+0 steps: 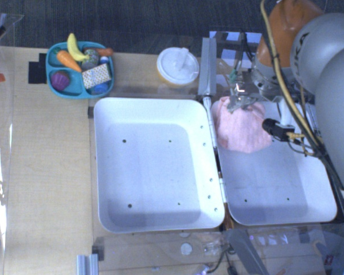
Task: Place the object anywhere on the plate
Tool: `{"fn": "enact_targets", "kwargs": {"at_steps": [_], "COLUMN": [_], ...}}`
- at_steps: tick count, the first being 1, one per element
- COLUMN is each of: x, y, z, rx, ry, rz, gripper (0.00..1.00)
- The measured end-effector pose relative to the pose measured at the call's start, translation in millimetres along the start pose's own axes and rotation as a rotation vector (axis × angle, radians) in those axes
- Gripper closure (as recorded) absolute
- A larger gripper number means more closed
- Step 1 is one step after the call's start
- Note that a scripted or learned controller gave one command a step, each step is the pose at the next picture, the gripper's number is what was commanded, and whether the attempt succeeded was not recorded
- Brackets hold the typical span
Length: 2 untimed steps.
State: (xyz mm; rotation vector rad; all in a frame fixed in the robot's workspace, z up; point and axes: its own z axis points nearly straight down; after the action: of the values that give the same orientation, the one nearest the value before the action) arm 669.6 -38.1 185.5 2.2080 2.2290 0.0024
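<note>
Two tool (239, 100) fingers pinch the top of the pink cloth (242, 128), narrow.

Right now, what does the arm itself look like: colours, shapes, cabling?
The arm is bulky, with rounded light-grey shells and an orange band above the wrist. A yellowish cable and thinner black ones run along it. The gripper is a small silvery metal assembly, its details too fine to make out, with a black fitting nearby.
</note>
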Motion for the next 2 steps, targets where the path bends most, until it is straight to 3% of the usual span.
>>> {"fn": "enact_targets", "kwargs": {"at_steps": [1,2], "x": [2,42], "y": [1,-37], "z": [-40,-33], "rx": [0.0,0.001], "ry": [0.001,0.002], "rz": [-0.009,-0.412], "gripper": [1.0,1.0]}}
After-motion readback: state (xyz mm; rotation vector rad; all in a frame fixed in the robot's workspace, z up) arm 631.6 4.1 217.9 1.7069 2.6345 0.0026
